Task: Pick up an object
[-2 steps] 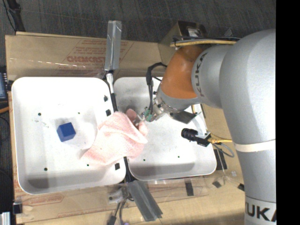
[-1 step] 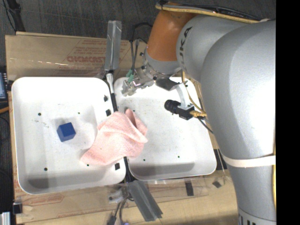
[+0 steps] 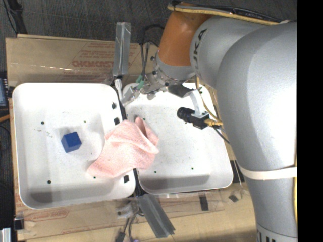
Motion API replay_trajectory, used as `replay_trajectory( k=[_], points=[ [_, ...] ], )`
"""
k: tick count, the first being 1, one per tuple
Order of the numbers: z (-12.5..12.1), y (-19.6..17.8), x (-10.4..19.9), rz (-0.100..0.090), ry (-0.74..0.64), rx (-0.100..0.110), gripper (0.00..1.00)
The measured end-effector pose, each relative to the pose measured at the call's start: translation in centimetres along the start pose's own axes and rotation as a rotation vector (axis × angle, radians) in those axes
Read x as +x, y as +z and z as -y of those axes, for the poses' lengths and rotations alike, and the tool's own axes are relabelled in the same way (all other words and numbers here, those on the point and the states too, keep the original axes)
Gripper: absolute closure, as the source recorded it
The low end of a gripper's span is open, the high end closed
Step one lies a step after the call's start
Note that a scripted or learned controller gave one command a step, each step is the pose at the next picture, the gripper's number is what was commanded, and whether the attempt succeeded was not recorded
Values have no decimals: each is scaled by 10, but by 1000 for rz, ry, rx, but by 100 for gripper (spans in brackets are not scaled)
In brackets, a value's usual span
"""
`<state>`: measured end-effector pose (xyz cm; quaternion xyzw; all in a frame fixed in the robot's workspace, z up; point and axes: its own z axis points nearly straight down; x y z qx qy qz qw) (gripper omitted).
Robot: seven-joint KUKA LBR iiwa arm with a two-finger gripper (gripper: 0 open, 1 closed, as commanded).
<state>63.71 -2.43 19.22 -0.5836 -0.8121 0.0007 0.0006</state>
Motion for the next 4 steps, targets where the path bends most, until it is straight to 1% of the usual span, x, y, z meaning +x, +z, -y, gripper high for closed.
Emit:
replay_trajectory(
  k=[1, 2, 3, 4],
  points=[
    [17, 1, -40, -1, -27, 2, 0],
    [49, 78, -77, -2, -81, 3, 0],
    [50, 100, -58, -2, -287, 1, 0],
    [51, 100, -59, -2, -287, 1, 0]
  ],
)
